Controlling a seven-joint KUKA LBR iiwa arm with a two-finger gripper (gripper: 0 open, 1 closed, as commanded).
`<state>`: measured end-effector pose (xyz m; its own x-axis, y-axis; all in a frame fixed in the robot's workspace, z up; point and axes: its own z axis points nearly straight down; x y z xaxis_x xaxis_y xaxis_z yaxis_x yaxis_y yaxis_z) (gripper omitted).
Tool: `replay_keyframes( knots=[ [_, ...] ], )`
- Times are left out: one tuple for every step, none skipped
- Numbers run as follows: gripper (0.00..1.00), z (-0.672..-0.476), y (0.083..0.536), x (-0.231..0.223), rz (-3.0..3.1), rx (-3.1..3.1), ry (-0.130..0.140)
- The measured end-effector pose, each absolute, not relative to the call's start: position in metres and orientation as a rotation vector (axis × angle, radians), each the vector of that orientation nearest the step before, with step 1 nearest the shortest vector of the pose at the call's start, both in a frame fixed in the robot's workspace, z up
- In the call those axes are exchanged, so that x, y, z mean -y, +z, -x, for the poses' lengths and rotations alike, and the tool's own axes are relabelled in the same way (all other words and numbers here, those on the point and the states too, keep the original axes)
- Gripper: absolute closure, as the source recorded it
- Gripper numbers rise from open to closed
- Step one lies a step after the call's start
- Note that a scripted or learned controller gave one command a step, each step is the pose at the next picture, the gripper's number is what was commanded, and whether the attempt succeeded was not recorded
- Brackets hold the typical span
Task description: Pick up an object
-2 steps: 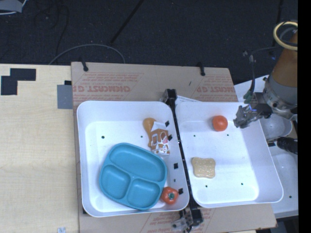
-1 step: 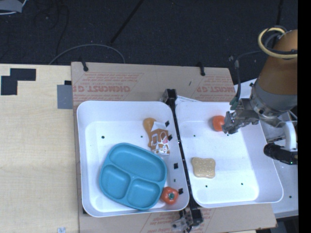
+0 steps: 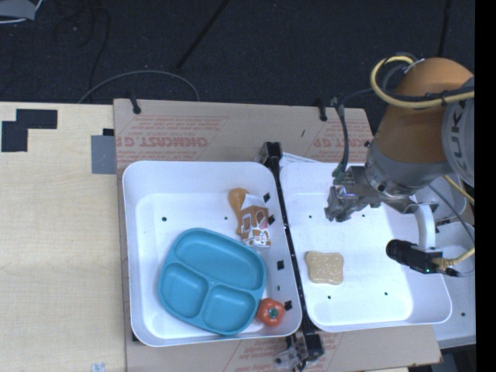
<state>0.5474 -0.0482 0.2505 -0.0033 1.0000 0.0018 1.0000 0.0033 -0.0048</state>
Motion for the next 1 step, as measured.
replay_keyframes(
  knots=[
    [1.0, -0.53, 0.2347, -0.0005, 2.213, 2.222, 0.005]
  ],
)
